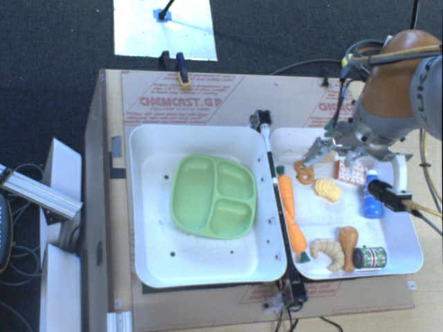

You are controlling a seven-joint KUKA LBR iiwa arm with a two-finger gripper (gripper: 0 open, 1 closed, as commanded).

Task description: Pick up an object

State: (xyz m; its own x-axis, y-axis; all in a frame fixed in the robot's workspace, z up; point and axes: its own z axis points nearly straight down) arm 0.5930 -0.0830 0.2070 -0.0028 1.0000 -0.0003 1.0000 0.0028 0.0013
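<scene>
— Where's the tool [337, 152] right now?

— Upper right of the frame, hanging over the far end of the right bin [408, 254]. Its fingers stand apart, one toward the pretzel [304, 172], one toward the red-and-white packet [351, 173]. Nothing sits between them.

— So what's lying in that bin?

— Two carrots [286, 196] end to end along its left wall, the second one [297, 236] lower down. A yellow lumpy piece [328, 189] just right of the pretzel. A blue bottle [372, 200] at the right, close to the arm's black fitting. Near the bottom edge, a pale croissant shape [329, 251], a drumstick [347, 244] touching it, and a small can [370, 257] on its side with a green label.

— Can you read that label?

— No, too small. Same for the packet. The only writing I can make out is on the brown sheet [208, 95] under the bins: "CHEMCAST GP" in red, repeated across the surface.

— And the left bin [152, 254]?

— A light green divided plate [213, 197] sits in the middle of it. Beyond the surface, at the upper left, a white square sheet [138, 26] lies on the dark floor.
</scene>
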